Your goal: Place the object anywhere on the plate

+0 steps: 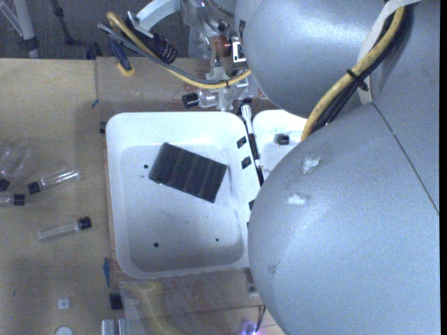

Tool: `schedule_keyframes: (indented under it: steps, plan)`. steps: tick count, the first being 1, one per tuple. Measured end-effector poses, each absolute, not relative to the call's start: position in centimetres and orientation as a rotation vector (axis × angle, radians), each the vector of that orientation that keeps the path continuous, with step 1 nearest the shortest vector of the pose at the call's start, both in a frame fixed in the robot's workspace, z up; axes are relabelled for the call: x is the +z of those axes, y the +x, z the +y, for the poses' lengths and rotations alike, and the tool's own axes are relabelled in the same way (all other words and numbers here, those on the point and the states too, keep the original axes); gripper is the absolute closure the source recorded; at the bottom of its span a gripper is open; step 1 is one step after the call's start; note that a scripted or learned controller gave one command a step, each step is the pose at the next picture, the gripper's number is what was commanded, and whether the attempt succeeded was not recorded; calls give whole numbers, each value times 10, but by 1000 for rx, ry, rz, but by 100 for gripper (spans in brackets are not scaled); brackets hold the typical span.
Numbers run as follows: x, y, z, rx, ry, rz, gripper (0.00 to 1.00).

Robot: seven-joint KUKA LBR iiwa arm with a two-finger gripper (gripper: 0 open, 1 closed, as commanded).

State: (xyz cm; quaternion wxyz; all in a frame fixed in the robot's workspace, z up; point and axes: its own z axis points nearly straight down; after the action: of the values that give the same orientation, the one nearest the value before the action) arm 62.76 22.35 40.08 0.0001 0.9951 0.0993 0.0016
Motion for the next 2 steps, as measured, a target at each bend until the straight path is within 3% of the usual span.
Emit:
schedule_keyframes:
  steps: [1,2]
  plan:
    - [432,660,224,5,3125,313,100]
    - [434,662,223,4,3119,369,100]
